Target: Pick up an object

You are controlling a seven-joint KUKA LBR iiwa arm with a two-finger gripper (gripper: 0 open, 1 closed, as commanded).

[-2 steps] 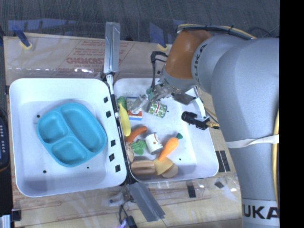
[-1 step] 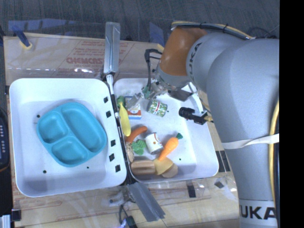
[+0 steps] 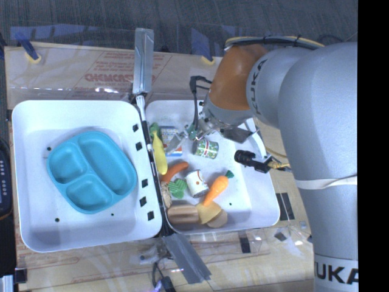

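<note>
The right bin (image 3: 261, 202) holds a jumble of toy food. A small can with a green label (image 3: 208, 149) lies near the middle, a yellow banana (image 3: 159, 154) rests along the left wall, and a carrot (image 3: 217, 187) lies lower right. My gripper (image 3: 197, 132) hangs low over the bin's upper part, just above and left of the can, beside a grey packet (image 3: 172, 140). The orange wrist band and the grey arm cover the bin's upper right.
A blue divided plate (image 3: 91, 170) lies in the left bin (image 3: 36, 120). Lower in the right bin are an orange sausage-like piece (image 3: 174, 170), a white cup (image 3: 196, 183), a green item (image 3: 177, 188) and brown bread pieces (image 3: 197, 214). A black cable plug (image 3: 250, 159) hangs at the right.
</note>
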